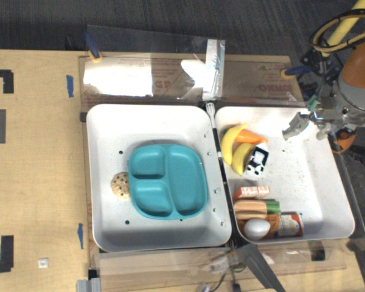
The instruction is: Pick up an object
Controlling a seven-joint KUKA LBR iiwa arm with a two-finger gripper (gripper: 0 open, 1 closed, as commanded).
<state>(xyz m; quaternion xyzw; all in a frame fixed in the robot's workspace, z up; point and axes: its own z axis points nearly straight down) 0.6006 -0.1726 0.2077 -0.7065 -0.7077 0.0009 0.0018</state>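
Note:
My gripper (308, 126) hangs over the far right part of the right bin (310, 181), open, with nothing between its fingers. Left of it, against the bin's left wall, lie a yellow banana (230, 146), an orange carrot (250, 137) and a black-and-white block (257, 161). Along the same bin's near edge sit a pink wafer-like piece (251, 191), a hot dog (253, 207), a white egg (257, 228) and a small can (287, 224). All of these lie apart from the gripper.
The left bin (109, 132) holds a teal divided plate (168, 180) and a cookie (120, 185) at its left side. A clear plastic panel (152, 72) stands behind the bins. Yellow and black cables (337, 32) hang at the upper right.

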